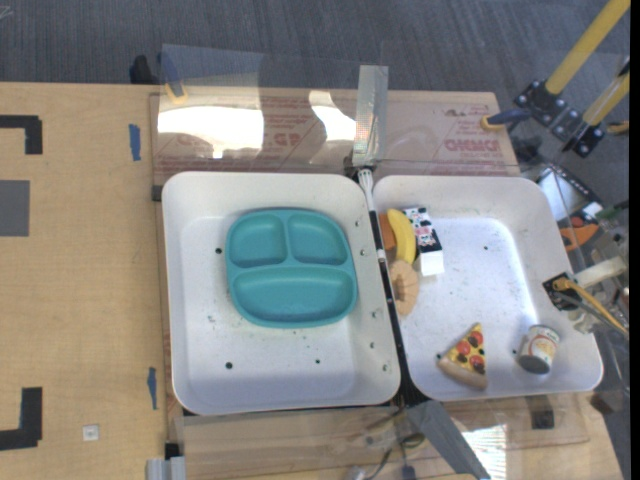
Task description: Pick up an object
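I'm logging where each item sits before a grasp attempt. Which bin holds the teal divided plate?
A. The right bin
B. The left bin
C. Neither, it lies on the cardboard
B: the teal divided plate lies flat in the left bin, while the right bin holds the small items.

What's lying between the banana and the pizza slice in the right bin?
In the camera view, a tan wooden piece lies below the banana; bare white floor follows before the pizza slice.

left bin [190, 298]: holds a teal divided plate [292, 267]
worktop [70, 268]: brown, black corner marks, blue tape
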Controlling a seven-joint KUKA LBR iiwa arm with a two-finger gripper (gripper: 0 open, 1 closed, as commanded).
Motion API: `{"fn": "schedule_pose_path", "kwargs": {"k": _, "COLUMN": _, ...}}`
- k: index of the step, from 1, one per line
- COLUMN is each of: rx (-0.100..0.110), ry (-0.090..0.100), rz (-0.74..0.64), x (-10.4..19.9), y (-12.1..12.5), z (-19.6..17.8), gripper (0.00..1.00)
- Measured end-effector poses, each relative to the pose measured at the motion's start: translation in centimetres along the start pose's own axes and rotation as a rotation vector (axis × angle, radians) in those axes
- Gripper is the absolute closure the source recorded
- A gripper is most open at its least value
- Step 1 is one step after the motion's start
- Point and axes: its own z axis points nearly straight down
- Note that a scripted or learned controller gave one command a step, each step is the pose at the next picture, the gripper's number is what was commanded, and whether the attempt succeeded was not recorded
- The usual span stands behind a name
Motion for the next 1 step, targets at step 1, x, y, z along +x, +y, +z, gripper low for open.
{"fn": "schedule_pose_path", "kwargs": {"k": 1, "rx": -0.002, "ry": 0.003, "rz": 0.007, "x": 0.02, "y": 0.07, "z": -0.48, "gripper": 1.0}}
